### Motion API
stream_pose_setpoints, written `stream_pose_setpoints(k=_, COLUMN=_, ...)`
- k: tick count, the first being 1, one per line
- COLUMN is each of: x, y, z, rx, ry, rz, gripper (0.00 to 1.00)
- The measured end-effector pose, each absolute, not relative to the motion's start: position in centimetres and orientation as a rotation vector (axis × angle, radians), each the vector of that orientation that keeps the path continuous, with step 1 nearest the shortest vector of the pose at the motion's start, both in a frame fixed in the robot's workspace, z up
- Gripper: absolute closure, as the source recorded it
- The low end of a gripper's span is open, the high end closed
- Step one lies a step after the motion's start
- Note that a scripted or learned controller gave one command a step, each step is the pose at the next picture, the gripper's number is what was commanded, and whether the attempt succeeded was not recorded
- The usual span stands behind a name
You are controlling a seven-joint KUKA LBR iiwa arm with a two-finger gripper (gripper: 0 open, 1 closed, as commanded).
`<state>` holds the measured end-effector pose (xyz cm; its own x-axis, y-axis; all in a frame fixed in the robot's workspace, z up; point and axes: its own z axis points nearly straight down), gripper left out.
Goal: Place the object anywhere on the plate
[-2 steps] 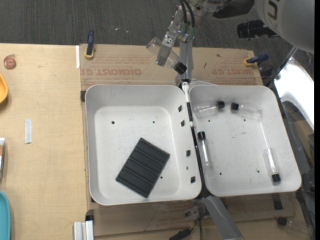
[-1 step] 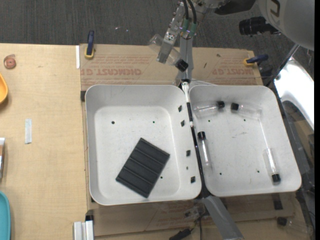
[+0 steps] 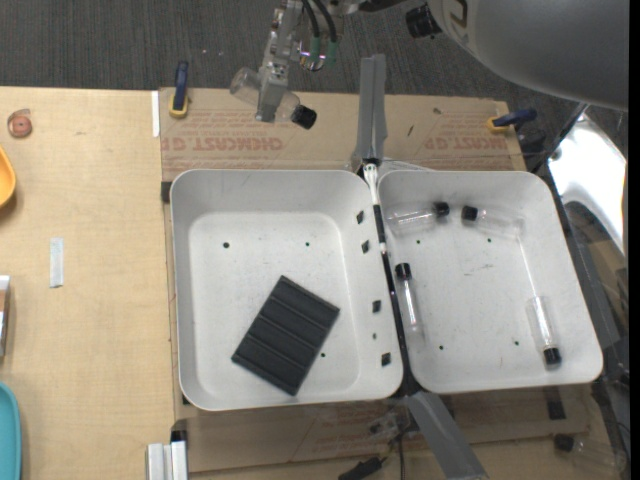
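Claw raised above the far edge of the bins

A clear tube [image 3: 262, 80] seems to be gripped in the claw [image 3: 272, 93], though this cannot be told surely; the dark plate [image 3: 287, 334] is lying in the left bin [image 3: 190, 268], well apart.

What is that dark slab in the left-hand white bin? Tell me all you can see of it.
The dark slab is a flat, rectangular plate, dark grey to black and matte, perhaps plastic or rubber. Shallow grooves run along its length, splitting its top into strips. It lies flat on the floor of the left bin, turned at a slant, towards the bin's near side. Nothing lies on it.
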<state>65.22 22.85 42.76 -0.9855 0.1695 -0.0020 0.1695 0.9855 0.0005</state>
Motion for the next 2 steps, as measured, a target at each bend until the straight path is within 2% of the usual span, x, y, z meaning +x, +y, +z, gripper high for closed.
stream_pose_setpoints(k=2, x=65.47, y=22.78, z=44.45, rx=0.272, ry=3.124, rz=0.003, gripper=1.00)
